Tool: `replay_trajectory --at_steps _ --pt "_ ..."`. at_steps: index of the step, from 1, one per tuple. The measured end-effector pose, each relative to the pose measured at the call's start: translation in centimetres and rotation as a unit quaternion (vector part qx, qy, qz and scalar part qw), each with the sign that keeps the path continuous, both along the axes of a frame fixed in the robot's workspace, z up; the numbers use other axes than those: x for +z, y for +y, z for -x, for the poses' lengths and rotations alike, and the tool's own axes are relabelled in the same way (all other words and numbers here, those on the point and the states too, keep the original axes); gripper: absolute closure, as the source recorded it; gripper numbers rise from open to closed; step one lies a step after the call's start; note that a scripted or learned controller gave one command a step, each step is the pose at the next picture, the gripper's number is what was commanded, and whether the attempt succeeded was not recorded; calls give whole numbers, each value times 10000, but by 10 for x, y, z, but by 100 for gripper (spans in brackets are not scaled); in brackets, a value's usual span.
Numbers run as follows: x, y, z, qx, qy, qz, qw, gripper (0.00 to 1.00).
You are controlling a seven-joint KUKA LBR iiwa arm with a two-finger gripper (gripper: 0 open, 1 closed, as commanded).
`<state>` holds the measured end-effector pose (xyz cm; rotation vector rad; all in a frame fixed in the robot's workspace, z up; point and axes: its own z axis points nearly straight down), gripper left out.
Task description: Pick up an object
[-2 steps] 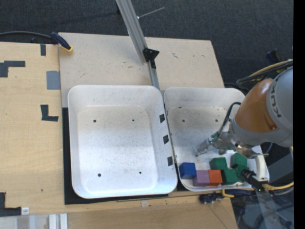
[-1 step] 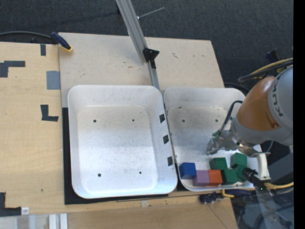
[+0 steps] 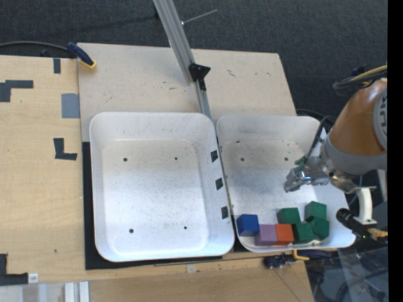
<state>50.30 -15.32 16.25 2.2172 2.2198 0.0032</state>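
Note:
In the right bin point(image 3: 264, 131), several small blocks lie along the near edge: a blue cube point(image 3: 248, 224), a purple block point(image 3: 268, 233), an orange block point(image 3: 284, 233) and green blocks point(image 3: 307, 221). My gripper point(image 3: 295, 180) hangs over the right part of this bin, just above and behind the green blocks. Nothing shows between its fingers. The grey and orange arm point(image 3: 356, 131) comes in from the right.
The left bin point(image 3: 151, 187) stands beside the right one. A slanted metal pole point(image 3: 179, 39) rises from the bench behind the bins. A blue and yellow tool point(image 3: 82, 54) lies at the far left of the board.

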Motion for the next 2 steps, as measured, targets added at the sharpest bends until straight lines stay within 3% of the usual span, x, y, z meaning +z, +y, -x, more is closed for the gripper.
replay_trajectory --at_steps 2 --pt "81 1 -6 1 6 -2 10000 100"
